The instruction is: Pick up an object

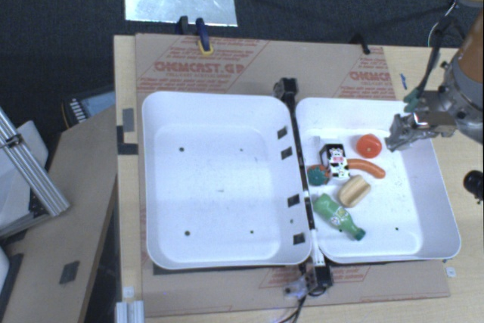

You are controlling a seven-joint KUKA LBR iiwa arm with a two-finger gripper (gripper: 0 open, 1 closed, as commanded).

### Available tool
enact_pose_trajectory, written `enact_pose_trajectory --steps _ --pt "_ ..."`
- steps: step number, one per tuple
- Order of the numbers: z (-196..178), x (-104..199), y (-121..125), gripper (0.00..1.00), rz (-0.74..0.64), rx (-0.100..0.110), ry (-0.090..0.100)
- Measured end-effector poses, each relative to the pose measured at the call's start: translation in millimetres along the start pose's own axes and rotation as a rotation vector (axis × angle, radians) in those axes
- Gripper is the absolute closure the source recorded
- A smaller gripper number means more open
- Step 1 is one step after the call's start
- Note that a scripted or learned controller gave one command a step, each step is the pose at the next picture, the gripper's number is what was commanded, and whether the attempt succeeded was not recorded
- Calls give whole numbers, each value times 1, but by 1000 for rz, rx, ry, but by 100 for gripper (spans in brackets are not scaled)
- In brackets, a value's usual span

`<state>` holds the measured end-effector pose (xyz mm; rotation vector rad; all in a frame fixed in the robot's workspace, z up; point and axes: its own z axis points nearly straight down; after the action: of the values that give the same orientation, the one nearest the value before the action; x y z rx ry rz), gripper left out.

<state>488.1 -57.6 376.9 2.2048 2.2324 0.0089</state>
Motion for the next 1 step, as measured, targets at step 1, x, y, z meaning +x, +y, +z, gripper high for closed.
enact_pose_trajectory --steps 1 --pt "-35 80 4 100 -1 0 1"
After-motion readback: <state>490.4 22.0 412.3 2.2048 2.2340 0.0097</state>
